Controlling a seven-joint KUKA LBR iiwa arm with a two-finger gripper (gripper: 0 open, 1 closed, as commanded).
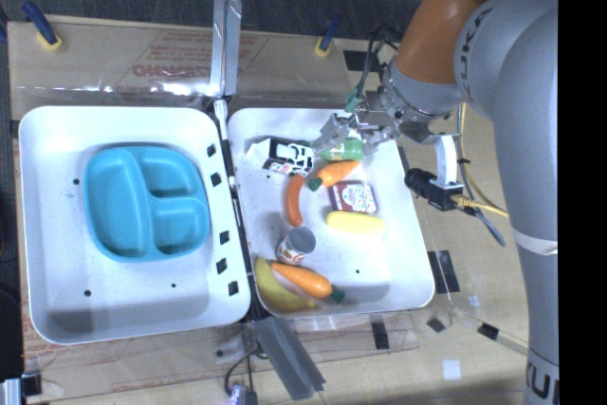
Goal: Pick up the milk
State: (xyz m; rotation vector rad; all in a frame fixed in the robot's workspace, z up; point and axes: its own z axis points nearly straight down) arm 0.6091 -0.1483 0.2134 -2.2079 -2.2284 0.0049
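The milk (287, 156) is a small carton with black and white cow patches. It lies on its side near the back of the right bin (408, 285), close to the divider. My gripper (340, 134) hangs low over the back of that bin, just to the right of the milk and apart from it. Directly under the gripper lies a green object (349, 148). Nothing shows in the gripper's grasp.
Around the milk lie a carrot (339, 172), a sausage (294, 199), a maroon packet (353, 196), a yellow item (356, 223), a small can (296, 245), a second carrot (303, 280) and a banana (277, 295). The left bin (47, 299) holds a blue divided tray (147, 199).
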